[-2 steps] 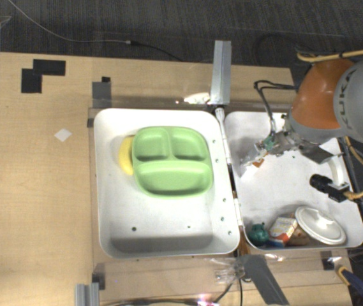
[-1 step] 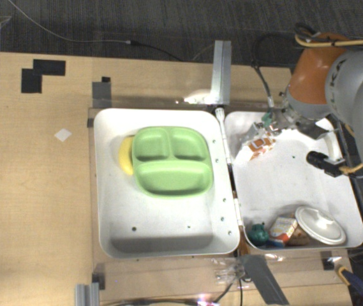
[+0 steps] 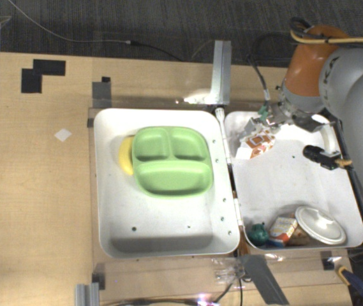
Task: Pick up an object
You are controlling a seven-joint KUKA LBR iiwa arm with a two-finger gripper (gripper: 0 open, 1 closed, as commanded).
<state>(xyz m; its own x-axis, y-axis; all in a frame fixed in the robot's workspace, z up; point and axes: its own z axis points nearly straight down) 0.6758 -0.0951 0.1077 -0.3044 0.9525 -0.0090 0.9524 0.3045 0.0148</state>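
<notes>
- The gripper (image 3: 267, 116) is seen low over the far left corner of the right bin (image 3: 309, 190), right at a crinkled snack packet (image 3: 258, 140).
- Whether the claw is open or closed cannot be told; nothing is seen gripped.
- The step is judged to be the reach onto the packet.
- Next, a firm close and a straight lift are called for.

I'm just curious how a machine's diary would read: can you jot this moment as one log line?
arm: over right bin's far left corner | claw: at crinkled packet | grip: unclear | left bin: green divided plate over yellow item
</notes>
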